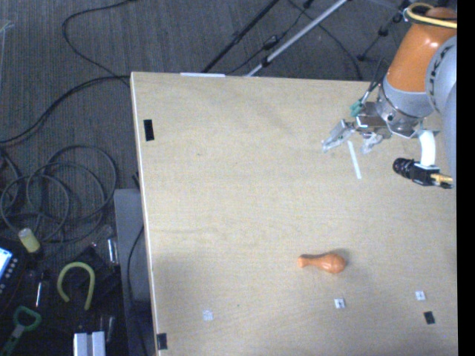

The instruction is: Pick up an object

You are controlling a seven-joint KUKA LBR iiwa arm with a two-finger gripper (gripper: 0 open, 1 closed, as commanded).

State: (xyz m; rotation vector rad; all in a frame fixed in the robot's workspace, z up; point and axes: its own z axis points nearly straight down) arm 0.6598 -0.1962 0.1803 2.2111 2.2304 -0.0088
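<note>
An orange, pear-shaped object (324, 262) lies on its side on the tan board (237, 199), in the lower right part, narrow end pointing left. My gripper (347, 145) hangs at the upper right, well behind the orange object and apart from it. Its two fingers are spread, and it looks open. A thin white stick (355, 162) slants down from between the fingers; whether it is held or resting on the board I cannot make out. The orange band of the arm (419, 54) rises behind the gripper.
Small square markers (339, 302) dot the board's near right part, and a black tag (148, 130) sits near its left edge. Beyond the left edge lie floor cables (59, 191) and tools. Stand legs (312, 21) cross the floor behind the board.
</note>
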